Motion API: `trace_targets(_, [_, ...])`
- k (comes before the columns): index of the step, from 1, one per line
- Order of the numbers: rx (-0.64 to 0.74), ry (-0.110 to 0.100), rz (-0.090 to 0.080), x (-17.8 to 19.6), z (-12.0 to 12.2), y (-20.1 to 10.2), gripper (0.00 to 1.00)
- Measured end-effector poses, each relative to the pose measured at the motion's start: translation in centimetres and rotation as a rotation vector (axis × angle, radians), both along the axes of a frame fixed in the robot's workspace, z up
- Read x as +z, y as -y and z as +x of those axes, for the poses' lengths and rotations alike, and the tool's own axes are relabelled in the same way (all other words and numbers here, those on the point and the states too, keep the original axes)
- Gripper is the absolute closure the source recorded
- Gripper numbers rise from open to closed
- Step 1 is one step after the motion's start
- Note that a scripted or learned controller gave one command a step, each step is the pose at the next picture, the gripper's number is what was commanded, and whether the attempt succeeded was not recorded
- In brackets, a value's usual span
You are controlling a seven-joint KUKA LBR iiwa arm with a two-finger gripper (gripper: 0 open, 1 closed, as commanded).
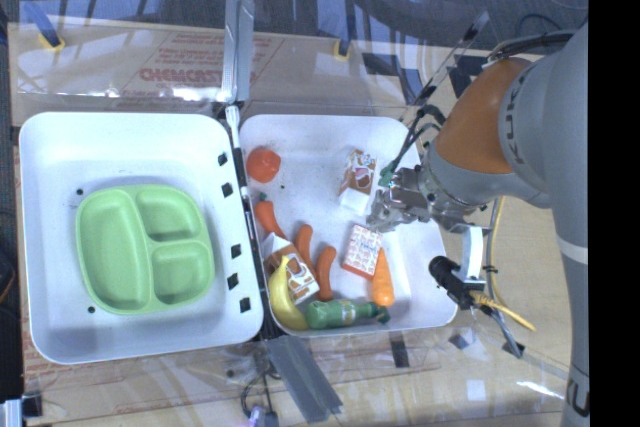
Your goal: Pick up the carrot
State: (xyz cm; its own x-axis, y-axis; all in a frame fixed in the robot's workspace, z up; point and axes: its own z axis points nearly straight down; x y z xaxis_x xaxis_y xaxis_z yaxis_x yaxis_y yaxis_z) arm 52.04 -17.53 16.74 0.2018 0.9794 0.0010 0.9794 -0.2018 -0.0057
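The gripper (pixel 385 212) is hovering over the right bin (pixel 320 127), the carrot (pixel 382 281) lying at its six o'clock; its jaws' state is unclear.

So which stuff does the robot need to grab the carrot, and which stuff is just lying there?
For the job:
carrot
gripper
right bin

Just lying about:
tomato
banana
green bottle
sausages
red-and-white packet
brown packet
green divided plate in the left bin

Red print on the clear sheet (pixel 170 65) — mirrored, not legible.
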Motion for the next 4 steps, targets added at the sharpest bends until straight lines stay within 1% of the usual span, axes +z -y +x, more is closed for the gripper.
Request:
trace_targets(1, [0.0, 0.0, 0.0, 0.0, 0.0, 0.0, 0.0])
trace_targets(2, [0.15, 0.009, 0.001, -7.3, -4.1, 2.7, 0.0])
trace_targets(3, [0.155, 0.017, -0.006, -6.1, -3.7, 2.9, 1.0])
trace_targets(4, [0.155, 0.009, -0.002, -6.4, -4.0, 2.9, 0.0])
